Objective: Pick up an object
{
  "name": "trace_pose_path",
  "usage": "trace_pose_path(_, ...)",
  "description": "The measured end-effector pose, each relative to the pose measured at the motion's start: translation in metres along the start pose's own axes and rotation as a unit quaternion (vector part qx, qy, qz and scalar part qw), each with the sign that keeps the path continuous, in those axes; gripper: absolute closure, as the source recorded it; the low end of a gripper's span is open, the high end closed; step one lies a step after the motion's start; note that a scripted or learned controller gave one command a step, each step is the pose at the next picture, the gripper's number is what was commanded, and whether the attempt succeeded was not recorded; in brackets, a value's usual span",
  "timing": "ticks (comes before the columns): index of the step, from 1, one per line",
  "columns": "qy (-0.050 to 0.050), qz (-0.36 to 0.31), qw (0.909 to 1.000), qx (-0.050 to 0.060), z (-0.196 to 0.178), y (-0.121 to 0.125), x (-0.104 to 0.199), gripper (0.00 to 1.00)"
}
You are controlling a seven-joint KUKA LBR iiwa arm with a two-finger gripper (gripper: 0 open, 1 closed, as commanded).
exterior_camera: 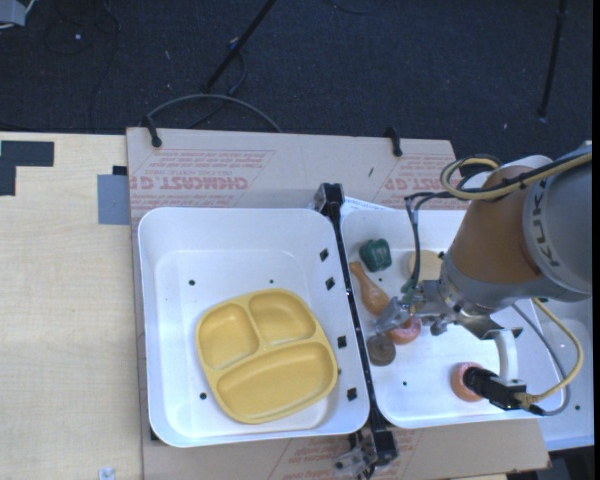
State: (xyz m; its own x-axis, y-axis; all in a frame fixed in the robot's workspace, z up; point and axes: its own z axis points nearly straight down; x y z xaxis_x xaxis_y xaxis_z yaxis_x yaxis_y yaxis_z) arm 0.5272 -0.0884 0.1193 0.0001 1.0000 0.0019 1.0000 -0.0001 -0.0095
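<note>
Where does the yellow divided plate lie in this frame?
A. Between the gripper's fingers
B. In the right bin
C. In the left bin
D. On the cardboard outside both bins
C. The plate lies flat on the floor of the left bin, while the arm reaches into the right bin.

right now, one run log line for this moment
arm: over right bin | gripper: low among small items, grip unclear | yellow tray: left bin
</note>
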Motion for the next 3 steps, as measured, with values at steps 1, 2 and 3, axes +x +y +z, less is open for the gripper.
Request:
trace_pose_path(1,0.000,0.000,1.0000,-0.003,0.033,0.000,0.001,0.00)
trace_pose_path(2,0.000,0.003,1.0000,-0.002,0.022,0.000,-0.001,1.00)
trace_pose_path(3,-0.001,0.001,1.0000,-0.005,-0.021,-0.004,0.001,1.00)
